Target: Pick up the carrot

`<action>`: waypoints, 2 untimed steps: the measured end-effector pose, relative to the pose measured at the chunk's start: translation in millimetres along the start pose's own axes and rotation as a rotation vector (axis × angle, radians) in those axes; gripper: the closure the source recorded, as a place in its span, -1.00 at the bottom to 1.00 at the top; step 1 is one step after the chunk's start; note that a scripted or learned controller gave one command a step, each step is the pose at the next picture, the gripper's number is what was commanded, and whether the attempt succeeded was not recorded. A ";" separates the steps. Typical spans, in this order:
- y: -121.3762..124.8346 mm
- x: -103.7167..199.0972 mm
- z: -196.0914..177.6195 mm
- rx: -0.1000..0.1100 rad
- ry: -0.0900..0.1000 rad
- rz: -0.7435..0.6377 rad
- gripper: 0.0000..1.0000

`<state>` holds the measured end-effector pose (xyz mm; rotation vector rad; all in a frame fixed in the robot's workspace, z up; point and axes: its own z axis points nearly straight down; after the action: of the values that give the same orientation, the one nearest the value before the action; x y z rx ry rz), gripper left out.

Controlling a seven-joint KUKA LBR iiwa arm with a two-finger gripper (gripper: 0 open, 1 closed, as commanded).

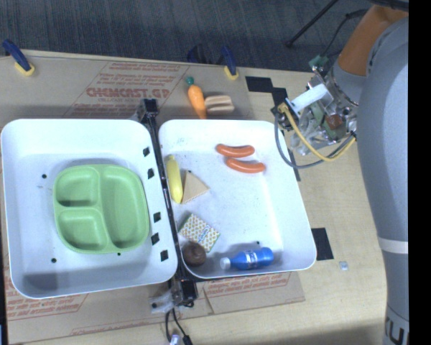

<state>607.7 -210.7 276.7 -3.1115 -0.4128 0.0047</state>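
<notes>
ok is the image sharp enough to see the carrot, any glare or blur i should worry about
Camera view: soft overall but the carrot reads clearly as orange with a green top, lying outside the right bin on the cardboard; lighting is even, with mild glare on the white bin walls; the tool is a cluttered blur of cables, so its fingers are hard to make out.

We see the carrot (195, 100): small, orange, green stub at its upper end. It lies flat on the bench outside the bins, just beyond the right bin's far rim near that bin's left corner, its long axis running roughly toward the rim, slightly slanted.
</notes>
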 end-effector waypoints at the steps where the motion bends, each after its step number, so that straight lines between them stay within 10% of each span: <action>1: -13.4 -48.4 37.7 0.002 -0.003 0.058 1.00; 2: -14.4 -54.3 -57.2 -0.001 0.000 -0.179 1.00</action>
<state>551.7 -211.1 334.1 -3.0625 -0.6899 0.0046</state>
